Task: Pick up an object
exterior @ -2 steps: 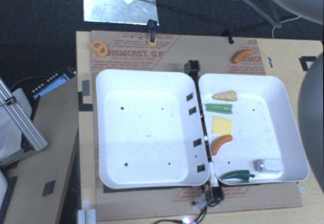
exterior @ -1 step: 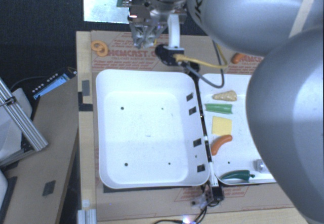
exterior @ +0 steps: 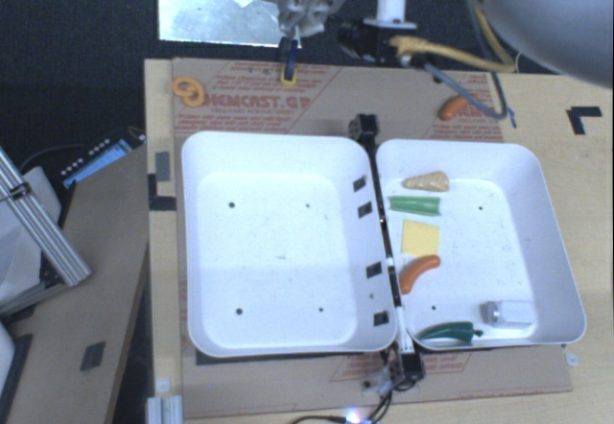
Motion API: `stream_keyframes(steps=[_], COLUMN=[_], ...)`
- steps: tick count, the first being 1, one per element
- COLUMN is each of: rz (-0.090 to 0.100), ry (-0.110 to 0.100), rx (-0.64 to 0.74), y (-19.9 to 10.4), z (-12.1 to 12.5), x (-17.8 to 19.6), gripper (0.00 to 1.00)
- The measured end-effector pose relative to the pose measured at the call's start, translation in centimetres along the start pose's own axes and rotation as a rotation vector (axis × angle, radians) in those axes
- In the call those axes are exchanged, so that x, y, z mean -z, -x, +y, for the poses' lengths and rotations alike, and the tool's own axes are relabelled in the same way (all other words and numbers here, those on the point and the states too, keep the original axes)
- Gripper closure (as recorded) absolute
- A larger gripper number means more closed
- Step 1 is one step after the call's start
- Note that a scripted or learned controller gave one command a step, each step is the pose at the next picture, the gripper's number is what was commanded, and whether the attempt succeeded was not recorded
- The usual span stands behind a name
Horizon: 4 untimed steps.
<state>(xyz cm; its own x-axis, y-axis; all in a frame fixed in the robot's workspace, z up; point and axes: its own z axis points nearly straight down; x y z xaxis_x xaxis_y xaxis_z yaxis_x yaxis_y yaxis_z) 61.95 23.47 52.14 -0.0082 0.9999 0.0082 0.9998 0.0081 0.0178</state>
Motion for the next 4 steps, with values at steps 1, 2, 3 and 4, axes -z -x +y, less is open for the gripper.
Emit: stream_keyframes(steps=[1,2,3,4], rz=[-0.007,-0.013,-0.003,-0.013], ry=[-0.011,-0.033,-0.004,-0.033], rx=[-0.007,-0.008,-0.003,-0.010], y=[0.1,0.3,0.1,4.2], z=[5.1,4.5,4.8,-3.3], x=[1.4,-15.0,-2.4,-14.3], gripper=[1.00,1.00,1.00,1.00])
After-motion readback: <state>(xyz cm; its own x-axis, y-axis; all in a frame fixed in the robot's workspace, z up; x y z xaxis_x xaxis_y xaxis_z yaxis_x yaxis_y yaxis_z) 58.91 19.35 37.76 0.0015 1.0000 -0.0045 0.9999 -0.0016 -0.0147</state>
